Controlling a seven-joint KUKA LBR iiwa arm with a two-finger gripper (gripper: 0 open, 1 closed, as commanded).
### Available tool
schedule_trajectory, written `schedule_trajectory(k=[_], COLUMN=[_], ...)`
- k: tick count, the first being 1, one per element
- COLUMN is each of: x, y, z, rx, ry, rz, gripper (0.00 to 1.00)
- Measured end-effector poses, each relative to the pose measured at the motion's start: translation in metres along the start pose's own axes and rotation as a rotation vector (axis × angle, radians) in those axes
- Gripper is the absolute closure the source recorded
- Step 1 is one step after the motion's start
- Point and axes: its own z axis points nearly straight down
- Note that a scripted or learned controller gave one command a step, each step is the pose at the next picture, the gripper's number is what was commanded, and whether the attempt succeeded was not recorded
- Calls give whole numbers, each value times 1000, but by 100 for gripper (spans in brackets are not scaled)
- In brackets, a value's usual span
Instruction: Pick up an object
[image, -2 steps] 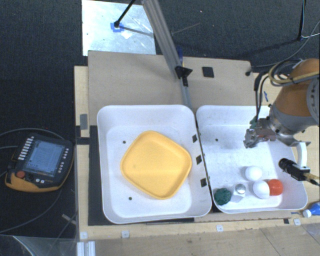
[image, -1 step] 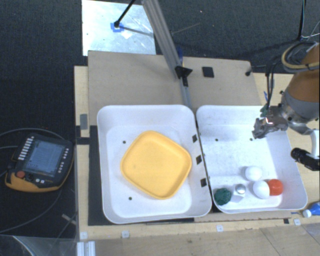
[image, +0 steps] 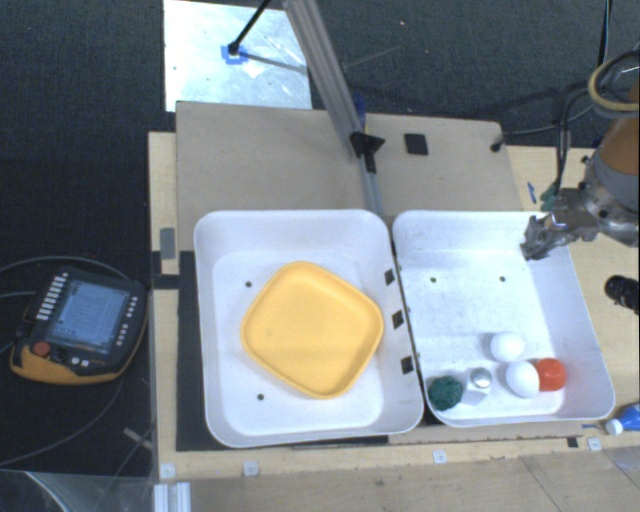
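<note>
A yellow square plate (image: 312, 328) lies in the left bin (image: 215, 250). In the right bin (image: 455, 250), along the near side, sit two white balls (image: 507, 347) (image: 521, 379), an orange-red ball (image: 550, 374), a dark green object (image: 446, 391) and a small silver piece (image: 479, 380). My gripper (image: 537, 241) hangs over the right bin's far right corner, well away from the objects. Nothing shows between its fingers.
A teach pendant (image: 78, 322) lies on the floor at the left. A slanted metal pole (image: 335, 80) ends at a black clamp behind the bins. Cables run at the upper right. A blue item (image: 625, 420) sits at the bench's right near corner.
</note>
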Motion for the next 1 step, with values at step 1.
schedule_trajectory(k=[1], x=[49], y=[-15], z=[13], rx=[6], ry=[2], rz=[-3], gripper=[100])
